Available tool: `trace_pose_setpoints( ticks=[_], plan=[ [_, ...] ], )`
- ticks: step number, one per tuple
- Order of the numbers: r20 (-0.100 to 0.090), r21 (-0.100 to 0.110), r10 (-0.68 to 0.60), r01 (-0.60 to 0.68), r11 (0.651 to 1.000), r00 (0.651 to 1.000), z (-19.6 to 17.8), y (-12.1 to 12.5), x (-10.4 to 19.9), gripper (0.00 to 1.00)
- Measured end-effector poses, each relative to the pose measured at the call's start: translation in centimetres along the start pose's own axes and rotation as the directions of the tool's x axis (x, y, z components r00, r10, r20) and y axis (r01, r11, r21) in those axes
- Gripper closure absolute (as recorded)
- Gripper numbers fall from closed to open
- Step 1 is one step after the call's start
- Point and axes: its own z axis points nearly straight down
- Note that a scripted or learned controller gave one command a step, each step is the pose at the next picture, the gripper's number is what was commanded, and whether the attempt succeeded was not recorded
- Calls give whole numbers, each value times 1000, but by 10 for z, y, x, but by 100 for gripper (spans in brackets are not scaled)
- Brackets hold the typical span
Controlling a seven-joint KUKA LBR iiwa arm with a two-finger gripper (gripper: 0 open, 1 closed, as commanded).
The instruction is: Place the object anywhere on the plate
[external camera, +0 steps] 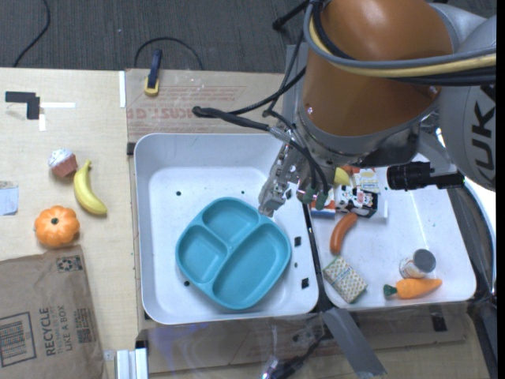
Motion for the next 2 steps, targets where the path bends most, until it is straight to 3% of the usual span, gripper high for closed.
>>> trace_pose_setpoints(
  ticks=[1, 2],
  plan=[
    [0, -1, -14, 14, 1000, 1000, -33, 51, 20, 100],
    [-1, 0, -145, 145, 989, 989, 10, 70, 27, 100]
  ],
)
